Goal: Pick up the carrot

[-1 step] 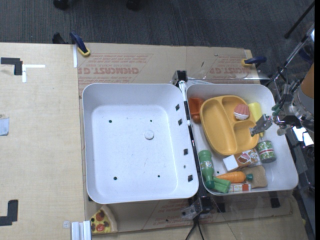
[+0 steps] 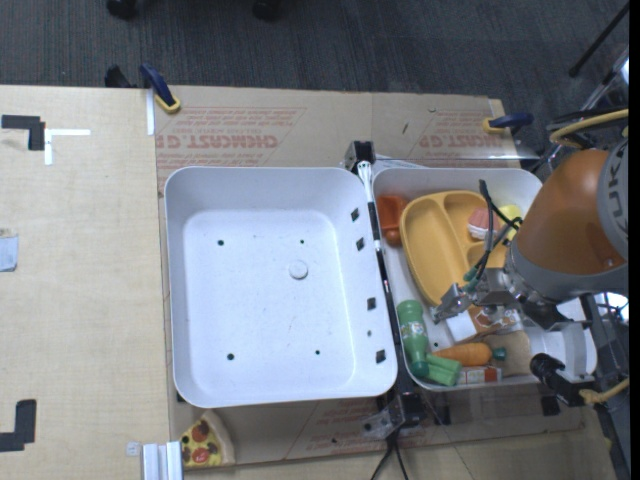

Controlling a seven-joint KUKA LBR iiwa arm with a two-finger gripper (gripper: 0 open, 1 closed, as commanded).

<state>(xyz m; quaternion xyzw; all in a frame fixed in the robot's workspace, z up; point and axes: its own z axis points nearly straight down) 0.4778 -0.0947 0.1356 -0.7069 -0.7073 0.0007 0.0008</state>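
Fingers [image 2: 470,303] (open or shut, I cannot tell) hover above the carrot [image 2: 463,352], lying left-right.

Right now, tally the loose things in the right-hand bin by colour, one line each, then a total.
Orange: 2, the carrot and an orange item at the bin's far left corner
Yellow: 1, the divided yellow tray
Green: 1, the green bottle
Total: 4 told apart; other small items under the arm are too hidden to count.
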